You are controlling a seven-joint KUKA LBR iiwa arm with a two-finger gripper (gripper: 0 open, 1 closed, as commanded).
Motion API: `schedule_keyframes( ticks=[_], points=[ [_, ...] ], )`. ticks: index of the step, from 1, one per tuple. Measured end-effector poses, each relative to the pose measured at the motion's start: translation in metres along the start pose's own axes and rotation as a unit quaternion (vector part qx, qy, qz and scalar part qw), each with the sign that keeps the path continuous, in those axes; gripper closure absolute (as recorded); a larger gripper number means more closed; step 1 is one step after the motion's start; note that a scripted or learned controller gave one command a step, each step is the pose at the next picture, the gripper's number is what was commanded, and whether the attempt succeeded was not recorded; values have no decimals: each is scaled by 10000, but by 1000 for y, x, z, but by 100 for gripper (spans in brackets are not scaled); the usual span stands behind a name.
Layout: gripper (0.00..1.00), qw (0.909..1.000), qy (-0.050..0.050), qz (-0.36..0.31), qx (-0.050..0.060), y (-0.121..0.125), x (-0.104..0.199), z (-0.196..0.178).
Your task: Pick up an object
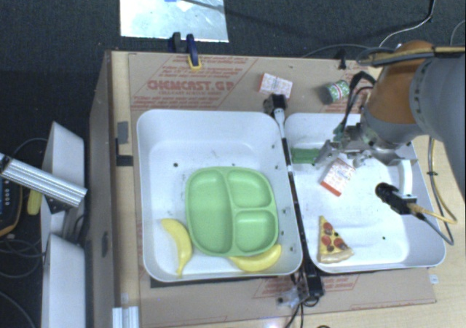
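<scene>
Across two shallow white bins, toy food and a small carton.
Left bin [156,173]: green divided plastic plate [231,210], two yellow bananas [178,244]. Right bin [426,246]: pizza slice [332,240], red-and-white carton [336,176] below the gripper [346,149]; claw state unclear.

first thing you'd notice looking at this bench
The big green divided plate in the left bin stands out, with a yellow banana at its lower-left edge and another at its lower-right edge. In the right bin, the grey arm with its orange band hangs over the upper part, its gripper just above a small red-and-white packet. A toy pizza slice lies near that bin's front-left corner.
</scene>
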State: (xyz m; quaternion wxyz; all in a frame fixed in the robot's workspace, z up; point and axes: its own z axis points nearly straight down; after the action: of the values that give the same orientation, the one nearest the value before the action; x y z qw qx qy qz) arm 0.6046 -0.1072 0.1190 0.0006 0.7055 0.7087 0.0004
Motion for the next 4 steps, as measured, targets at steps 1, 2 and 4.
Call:
schedule_keyframes(
  ticks=[1, 2, 4],
  points=[
    [0, 10000, -3, 5, -50, -10, -14, 30],
    [100, 10000, -12, 3, -83, -8, -15, 17],
    [0, 10000, -3, 17, -5, -40, -37, -39]
  ],
)
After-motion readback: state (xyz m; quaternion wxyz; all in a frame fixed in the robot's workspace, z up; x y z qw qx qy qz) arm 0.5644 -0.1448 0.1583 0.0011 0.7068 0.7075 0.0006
